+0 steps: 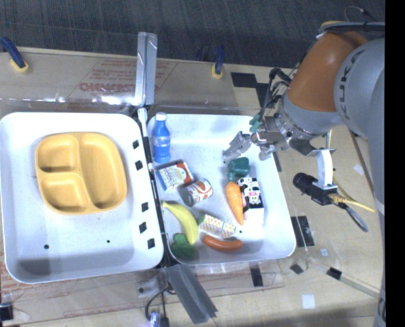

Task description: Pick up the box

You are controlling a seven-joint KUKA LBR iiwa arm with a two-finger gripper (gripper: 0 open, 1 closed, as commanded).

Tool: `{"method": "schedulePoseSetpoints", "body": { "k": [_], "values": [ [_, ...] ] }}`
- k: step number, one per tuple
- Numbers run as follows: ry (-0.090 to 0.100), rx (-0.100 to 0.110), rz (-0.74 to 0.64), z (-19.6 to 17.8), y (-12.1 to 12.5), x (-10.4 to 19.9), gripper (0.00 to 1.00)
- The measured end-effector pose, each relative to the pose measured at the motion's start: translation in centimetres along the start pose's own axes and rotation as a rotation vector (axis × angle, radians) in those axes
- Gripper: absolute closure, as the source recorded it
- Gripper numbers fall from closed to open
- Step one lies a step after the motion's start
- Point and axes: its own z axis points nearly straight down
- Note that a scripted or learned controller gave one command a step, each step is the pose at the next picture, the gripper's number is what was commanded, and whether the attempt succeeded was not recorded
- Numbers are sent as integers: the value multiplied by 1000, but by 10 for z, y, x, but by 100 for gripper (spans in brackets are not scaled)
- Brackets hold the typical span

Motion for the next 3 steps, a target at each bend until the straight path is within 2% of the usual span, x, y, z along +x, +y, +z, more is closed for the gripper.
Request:
{"method": "schedulePoseSetpoints", "body": {
  "k": [1, 2, 3],
  "values": [
    [-1, -8, 95, 133, 51, 38, 0],
    [0, 0, 80, 137, -37, 77, 0],
    [0, 1, 75, 128, -37, 77, 100]
  ]
}}
